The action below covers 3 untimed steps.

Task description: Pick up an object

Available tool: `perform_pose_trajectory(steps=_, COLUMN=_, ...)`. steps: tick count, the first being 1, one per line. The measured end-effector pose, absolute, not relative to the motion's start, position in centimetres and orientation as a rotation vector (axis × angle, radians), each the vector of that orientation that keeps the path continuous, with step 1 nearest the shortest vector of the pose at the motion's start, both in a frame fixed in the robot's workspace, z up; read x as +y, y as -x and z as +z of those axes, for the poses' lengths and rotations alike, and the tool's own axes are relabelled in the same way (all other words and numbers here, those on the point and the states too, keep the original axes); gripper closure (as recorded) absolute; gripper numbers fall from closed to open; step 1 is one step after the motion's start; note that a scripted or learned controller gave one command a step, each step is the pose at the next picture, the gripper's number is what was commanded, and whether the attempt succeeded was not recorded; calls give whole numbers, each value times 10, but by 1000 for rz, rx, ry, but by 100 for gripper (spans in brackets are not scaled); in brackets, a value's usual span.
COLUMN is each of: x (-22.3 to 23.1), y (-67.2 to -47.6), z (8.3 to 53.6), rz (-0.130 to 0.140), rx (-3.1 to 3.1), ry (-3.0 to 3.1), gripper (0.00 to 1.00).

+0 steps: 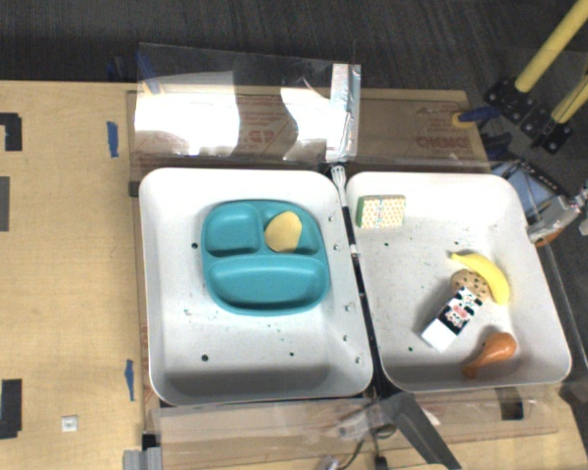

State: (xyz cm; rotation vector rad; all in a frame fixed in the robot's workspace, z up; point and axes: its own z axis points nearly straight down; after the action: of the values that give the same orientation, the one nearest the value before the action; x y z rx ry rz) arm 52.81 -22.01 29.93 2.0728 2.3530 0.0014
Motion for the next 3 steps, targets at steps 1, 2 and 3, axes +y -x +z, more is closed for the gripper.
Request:
perform_pose_trajectory(steps=1, x=-223, y=-503, z=199, rz=-3, rx=2432, ry=-1997, gripper=0)
perform_pose_trajectory(steps=2, x=-214, y=-481, z=111, rz=9, rx=2139, ry=-2323, gripper=0)
perform_pose_trajectory(steps=3, x=-146, y=-581, z=107, rz=24, rx=2548, ry=-1773, gripper=0)
